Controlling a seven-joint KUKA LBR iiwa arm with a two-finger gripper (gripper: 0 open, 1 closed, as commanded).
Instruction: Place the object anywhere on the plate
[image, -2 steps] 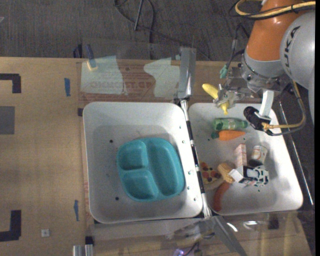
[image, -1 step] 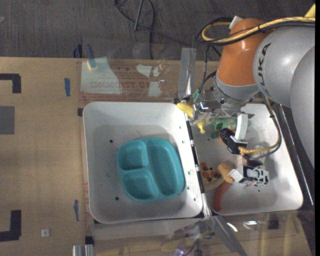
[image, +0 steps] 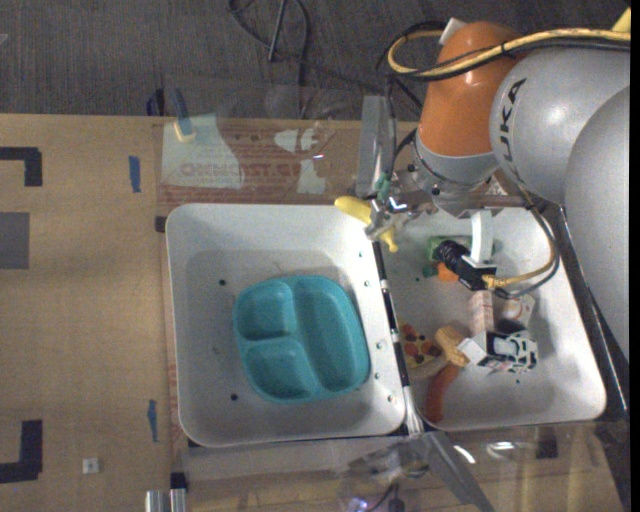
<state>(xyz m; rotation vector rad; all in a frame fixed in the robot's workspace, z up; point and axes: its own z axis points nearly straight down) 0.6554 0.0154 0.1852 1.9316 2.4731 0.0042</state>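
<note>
— While the banana (image: 362, 213) hangs over the rim between the two bins, which step would you say the arm (image: 520, 110) is in?

— The carry, most likely. The gripper (image: 385, 213) sits at the far end of that rim, up and to the right of the plate (image: 300, 337), and the yellow banana looks pinched between its fingers, one end sticking out toward the plate's bin.

— So what does the next move call for?

— Travel toward the near left until the banana is above the plate, then a lowering and a release. Any of the three compartments would do.

— What do the bins hold?

— The left bin (image: 200, 250) holds the teal plate alone, with nothing on it. The right bin (image: 570, 390), beyond the rim from the plate, holds a jumble: a sausage (image: 440, 385), a pizza slice (image: 417, 345), something green (image: 440, 245), and small pieces too cluttered to name.
</note>
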